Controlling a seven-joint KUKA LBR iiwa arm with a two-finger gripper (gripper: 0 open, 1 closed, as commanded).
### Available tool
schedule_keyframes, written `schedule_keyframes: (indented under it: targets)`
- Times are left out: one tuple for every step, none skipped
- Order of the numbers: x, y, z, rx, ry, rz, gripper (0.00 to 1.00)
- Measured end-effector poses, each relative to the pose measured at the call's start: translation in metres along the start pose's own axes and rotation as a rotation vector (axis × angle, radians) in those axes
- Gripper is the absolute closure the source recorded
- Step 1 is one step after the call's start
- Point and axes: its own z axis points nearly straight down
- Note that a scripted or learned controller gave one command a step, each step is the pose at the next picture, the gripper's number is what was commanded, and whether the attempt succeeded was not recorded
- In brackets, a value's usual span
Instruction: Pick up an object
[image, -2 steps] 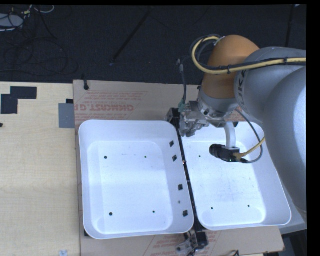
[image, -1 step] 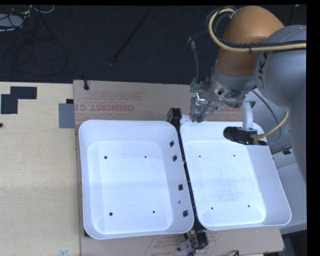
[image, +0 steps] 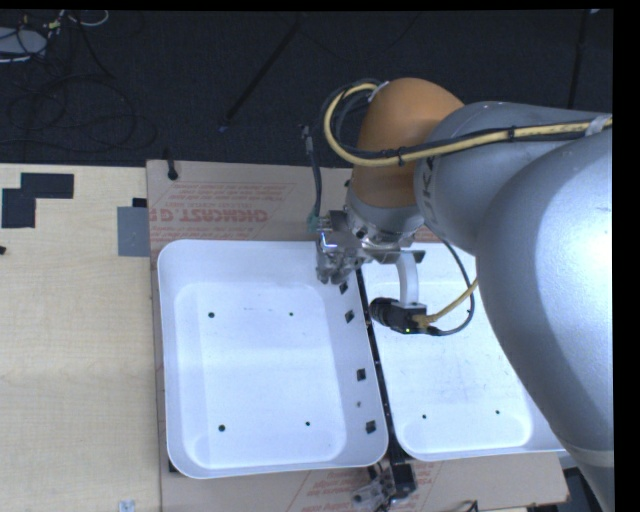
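My gripper hangs at the far end of the ridge where the two white bins meet, just over the left bin's far right corner. Its metal head is seen from above, under the orange wrist band. The left bin shows a bare white floor with a few small dark dots. The big grey arm covers much of the right bin, hiding its far and right parts. No object shows between the gripper's parts from this angle.
A black plug on a yellow cable dangles from the wrist over the right bin's left side. Brown cardboard lies under the bins. A pale wooden bench top stretches to the left. Small black clips line the ridge.
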Motion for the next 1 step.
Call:
schedule_keyframes:
  targets:
    - [0.0305,0.002,-0.1255,-0.019,0.002,0.001,1.0]
